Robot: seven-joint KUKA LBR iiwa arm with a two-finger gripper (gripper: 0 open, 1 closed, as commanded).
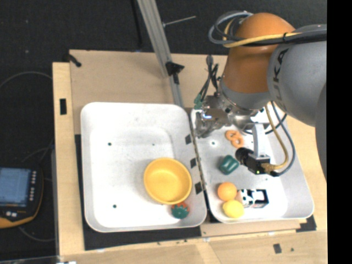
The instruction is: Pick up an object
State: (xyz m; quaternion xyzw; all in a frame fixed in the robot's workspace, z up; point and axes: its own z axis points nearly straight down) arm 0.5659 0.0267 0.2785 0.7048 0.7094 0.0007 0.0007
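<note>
Arm w/ gripper point(206, 120) is low over the right bin point(300, 199), at its upper-left corner; can't tell from here if it's wide, narrow or holding anything, so the pick looks not yet done. Candidates lie apart from it in that bin: green block point(227, 164), orange ball point(226, 191), yellow ball point(233, 208), black-white toy point(254, 198), orange ring point(235, 137); yellow bowl point(167, 180) sits in left bin point(110, 147). No legible writing or brands.

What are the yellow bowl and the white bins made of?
The yellow bowl looks like smooth plastic: one even colour, with a soft shine inside and a thin rim. The white bins also look like plastic, moulded with rounded corners and a dull, slightly speckled finish. Both are guesses from looks alone.
</note>
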